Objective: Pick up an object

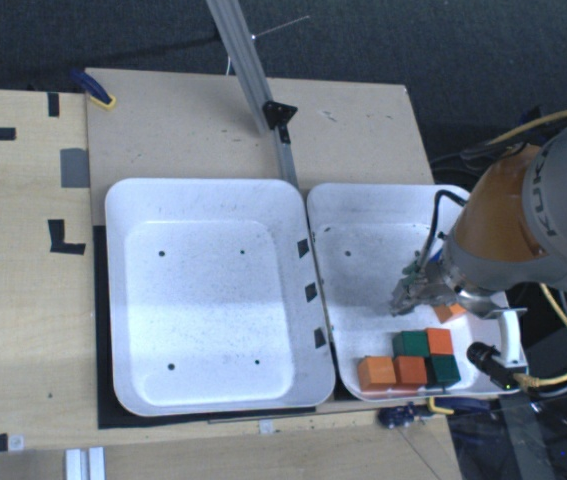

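Several small blocks lie in the right bin [363, 218] near its front right corner: an orange block [376, 371], another orange block [411, 370], a dark green block [412, 343], an orange block [440, 341] and a dark green block [445, 369]. A further orange piece [449, 313] peeks out just under the arm. My gripper [410, 290] hangs low over the right bin's right half, just above and left of the block cluster. The wrist covers much of it.
The left bin [208, 298] lies beside the right one, with a rim between them. A grey metal pole [243, 48] slants in from the top to the bins' back edge. Cables run along the right side of the bench.
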Robot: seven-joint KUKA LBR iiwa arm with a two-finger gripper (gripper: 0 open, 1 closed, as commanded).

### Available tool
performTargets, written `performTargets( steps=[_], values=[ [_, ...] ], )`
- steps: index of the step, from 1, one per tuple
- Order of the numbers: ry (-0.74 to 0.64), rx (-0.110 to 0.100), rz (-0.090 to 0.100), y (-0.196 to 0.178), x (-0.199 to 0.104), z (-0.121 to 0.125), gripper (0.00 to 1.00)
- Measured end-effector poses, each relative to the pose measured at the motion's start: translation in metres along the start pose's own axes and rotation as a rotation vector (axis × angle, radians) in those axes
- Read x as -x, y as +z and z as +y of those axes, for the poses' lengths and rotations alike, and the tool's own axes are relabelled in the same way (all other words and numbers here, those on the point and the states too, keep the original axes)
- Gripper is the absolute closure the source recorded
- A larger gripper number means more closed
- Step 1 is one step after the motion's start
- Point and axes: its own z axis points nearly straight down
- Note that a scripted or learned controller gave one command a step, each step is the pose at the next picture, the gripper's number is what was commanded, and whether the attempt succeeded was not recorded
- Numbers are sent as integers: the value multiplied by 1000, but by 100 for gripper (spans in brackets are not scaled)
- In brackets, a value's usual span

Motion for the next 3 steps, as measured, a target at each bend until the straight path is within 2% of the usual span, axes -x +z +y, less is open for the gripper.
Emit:
performTargets(
  steps=[1, 2, 3],
  values=[
    [1, 9, -3, -62, 1, -1, 100],
    [1, 4, -2, -74, 1, -1, 100],
    [-4, 3, -1, -74, -40, 18, 100]
  ],
)
